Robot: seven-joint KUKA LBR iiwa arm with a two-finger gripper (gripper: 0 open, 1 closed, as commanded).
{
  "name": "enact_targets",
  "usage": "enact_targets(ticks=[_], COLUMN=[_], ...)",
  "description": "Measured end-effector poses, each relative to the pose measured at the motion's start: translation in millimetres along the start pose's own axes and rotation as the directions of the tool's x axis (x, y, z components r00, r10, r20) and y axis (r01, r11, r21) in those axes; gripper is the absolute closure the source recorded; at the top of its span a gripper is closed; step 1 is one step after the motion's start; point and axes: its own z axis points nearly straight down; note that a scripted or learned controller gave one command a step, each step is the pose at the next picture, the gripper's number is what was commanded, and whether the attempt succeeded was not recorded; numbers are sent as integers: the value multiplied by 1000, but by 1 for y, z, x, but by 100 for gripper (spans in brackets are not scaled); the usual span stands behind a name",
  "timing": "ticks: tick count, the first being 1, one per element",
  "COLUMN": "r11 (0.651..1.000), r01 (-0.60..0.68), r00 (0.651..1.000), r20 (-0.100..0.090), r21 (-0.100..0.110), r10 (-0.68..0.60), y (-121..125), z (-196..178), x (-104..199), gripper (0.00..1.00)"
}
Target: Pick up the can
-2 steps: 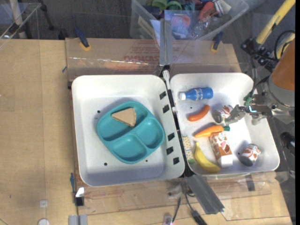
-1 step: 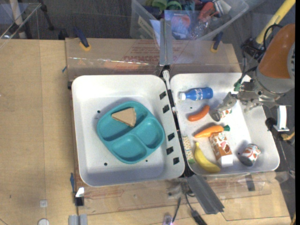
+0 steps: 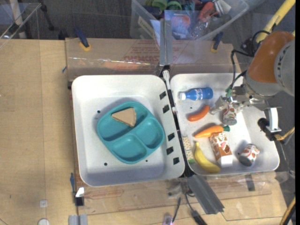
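A can (image 3: 248, 154) with a red and white label and a grey end lies on its side in the right bin's (image 3: 262, 86) near right corner. A second small red and white can-like thing (image 3: 229, 115) is directly under my gripper (image 3: 231, 105), near the bin's middle right. Whether the gripper grips it or merely hovers over it, I cannot tell. The grey arm with its orange band (image 3: 266, 62) comes in from the right, above the bin's far right part.
Also in the right bin: a blue bottle (image 3: 195, 94), an orange pepper (image 3: 198, 113), a carrot (image 3: 209, 131), a banana (image 3: 204, 158) and a small carton (image 3: 221, 147). The left bin (image 3: 84, 139) holds a teal divided plate (image 3: 140, 142) with a sandwich piece (image 3: 125, 116).
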Motion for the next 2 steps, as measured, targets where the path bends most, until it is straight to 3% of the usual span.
enact_targets(ticks=[1, 2], r11=[1000, 1000], r01=[1, 3], r00=[1000, 1000], r20=[4, -2], r21=[-5, 8], r10=[-1, -3], y=[2, 27], z=[-12, -121], x=[-1, 62], gripper=[100, 100])
